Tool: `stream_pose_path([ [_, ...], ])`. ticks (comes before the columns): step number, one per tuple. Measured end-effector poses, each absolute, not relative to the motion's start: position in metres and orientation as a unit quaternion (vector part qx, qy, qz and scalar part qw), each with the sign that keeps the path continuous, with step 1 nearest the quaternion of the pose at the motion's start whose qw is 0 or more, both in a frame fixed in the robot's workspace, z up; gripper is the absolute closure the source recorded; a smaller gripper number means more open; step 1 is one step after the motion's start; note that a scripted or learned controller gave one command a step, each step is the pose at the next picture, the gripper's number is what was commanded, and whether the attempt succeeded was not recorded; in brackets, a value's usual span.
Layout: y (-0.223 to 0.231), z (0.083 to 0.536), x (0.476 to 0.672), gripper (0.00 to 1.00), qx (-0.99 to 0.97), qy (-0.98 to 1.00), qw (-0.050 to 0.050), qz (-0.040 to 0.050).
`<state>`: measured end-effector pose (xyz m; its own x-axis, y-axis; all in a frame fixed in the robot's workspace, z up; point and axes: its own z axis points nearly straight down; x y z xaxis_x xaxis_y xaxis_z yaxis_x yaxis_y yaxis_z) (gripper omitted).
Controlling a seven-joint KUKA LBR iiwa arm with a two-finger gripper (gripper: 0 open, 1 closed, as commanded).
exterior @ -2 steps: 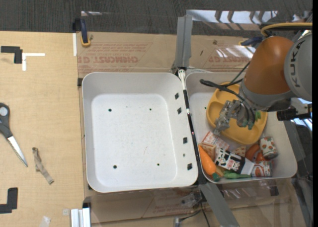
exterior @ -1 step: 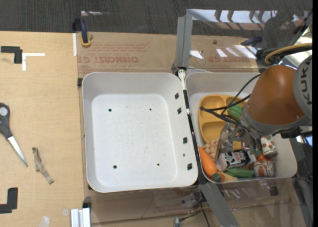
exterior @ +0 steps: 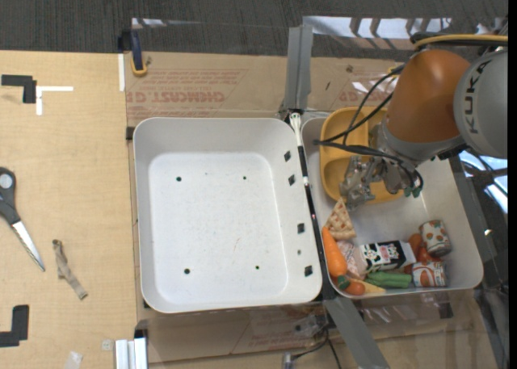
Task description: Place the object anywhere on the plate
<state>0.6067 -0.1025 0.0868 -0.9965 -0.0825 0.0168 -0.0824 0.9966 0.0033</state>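
- Camera view: the wooden worktop [exterior: 65,165] carries two shallow white bins side by side, with scissors [exterior: 16,218] lying on its left part.
- The left bin [exterior: 149,222] has a bare white floor marked with a few small dark dots.
- The grey arm [exterior: 440,101], with its orange band, reaches in from the right and covers much of the right bin's upper half.
- The right bin [exterior: 452,198] holds a yellow plate [exterior: 339,137] in its upper left corner; the arm hides the plate's right side.
- The pincer [exterior: 363,186] hangs over the plate's lower edge; whether it is wide, narrow or gripping anything cannot be told, as its metal parts blur together.
- The carrot [exterior: 334,253] lies along the right bin's left wall, off the plate, its long axis running up and down the view and slightly tilted; its tip is hard to make out.
- Beside it lie a wedge-shaped pale item [exterior: 342,218], a black-and-white carton [exterior: 383,254], a green vegetable [exterior: 389,279] and two small cans [exterior: 432,238], crowded along the bin's lower edge.
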Motion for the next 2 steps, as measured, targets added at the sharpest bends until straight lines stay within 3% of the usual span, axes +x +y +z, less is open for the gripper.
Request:
stream_pose_path([
  [1,-0.046,0.191,0.620,1.00,0.203,-0.979,0.000,-0.0012],
  [2,-0.047,0.261,0.567,1.00,0.332,-0.943,-0.001,-0.0007],
])
